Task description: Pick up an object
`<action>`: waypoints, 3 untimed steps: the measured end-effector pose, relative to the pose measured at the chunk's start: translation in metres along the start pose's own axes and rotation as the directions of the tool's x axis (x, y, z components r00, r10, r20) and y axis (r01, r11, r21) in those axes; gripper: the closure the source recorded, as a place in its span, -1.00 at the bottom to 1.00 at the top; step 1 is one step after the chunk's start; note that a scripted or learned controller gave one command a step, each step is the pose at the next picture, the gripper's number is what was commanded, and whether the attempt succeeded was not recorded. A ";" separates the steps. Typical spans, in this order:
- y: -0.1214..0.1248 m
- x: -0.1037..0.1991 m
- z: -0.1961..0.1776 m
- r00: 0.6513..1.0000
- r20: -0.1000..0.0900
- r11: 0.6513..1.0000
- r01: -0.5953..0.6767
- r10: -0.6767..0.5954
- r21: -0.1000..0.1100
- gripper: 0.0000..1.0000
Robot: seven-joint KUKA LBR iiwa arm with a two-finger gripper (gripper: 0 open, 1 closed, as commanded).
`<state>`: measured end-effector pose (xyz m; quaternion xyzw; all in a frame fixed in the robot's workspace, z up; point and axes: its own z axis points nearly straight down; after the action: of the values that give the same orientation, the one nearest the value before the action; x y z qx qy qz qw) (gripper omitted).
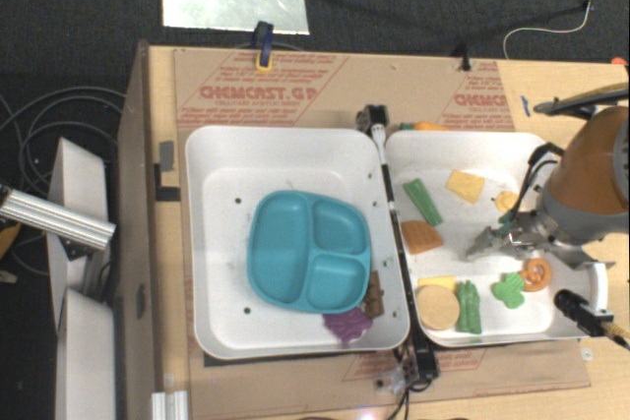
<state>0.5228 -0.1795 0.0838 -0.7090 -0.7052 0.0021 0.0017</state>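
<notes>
Right bin point(433, 145) is crowded: green stick point(424, 201), orange wedge point(421, 236), yellow block point(466, 185), ring point(536, 273) near the right wall. Gripper point(489, 241) hovers mid-bin over bare floor; grip unreadable. Left bin point(212, 211): blue plate point(307, 251).

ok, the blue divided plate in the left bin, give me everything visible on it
The blue divided plate is teal, plastic-looking, with rounded corners and three compartments: one large on the left, two smaller on the right. It lies flat, slightly rotated, on the left bin's floor. A purple item and a brown item sit against its lower right edge.
</notes>
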 end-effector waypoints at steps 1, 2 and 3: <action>0.067 0.039 -0.061 1.000 0.001 1.000 0.016 -0.016 -0.017 -1.00; 0.092 0.085 -0.034 1.000 -0.002 1.000 0.015 -0.015 -0.009 -1.00; 0.093 0.097 0.001 1.000 -0.001 1.000 0.012 -0.012 -0.005 -1.00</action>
<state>0.6163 -0.0826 0.0827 -0.7050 -0.7092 0.0000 0.0005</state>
